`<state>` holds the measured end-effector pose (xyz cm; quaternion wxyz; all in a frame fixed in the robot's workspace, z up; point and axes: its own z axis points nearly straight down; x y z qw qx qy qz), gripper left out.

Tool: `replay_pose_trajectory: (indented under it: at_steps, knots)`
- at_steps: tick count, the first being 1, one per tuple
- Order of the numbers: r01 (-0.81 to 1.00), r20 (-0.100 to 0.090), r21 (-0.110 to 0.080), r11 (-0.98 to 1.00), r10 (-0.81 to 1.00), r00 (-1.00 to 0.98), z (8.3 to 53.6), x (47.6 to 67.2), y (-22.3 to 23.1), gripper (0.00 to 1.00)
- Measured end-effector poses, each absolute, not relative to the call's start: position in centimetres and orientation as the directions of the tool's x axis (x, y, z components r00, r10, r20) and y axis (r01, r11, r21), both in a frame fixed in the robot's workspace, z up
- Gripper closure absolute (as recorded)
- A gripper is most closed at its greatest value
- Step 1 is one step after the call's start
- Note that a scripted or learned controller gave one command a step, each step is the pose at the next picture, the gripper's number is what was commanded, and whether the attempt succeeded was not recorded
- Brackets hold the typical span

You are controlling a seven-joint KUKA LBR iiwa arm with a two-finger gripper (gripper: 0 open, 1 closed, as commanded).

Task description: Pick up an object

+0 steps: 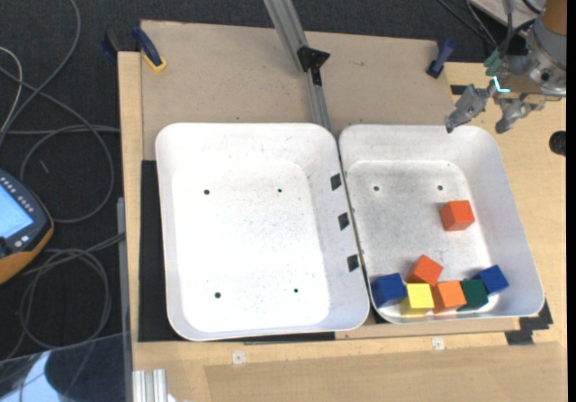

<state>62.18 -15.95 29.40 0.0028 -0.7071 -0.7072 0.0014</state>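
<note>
seven blocks (438,283) lie well apart from the spread claw (484,112).

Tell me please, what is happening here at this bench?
A robot arm is set to pick up an object. Its gripper hangs open above the far right corner of the right bin, holding nothing. One orange block lies alone in the middle of that bin. The others sit together at its near edge: two blue blocks, a yellow block, two more orange ones and a green block. Nothing is picked up yet.
</note>
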Motion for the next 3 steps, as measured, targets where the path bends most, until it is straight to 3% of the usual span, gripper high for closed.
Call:
replay_pose_trajectory:
  at_steps: [1,3]
  knots:
    - [1.000,0.001,-0.001,0.002,1.000,-0.002,29.7,62.3,-15.9,0.00]
    - [1.000,0.002,-0.007,-0.001,1.000,0.001,20.0,61.1,-16.1,0.00]
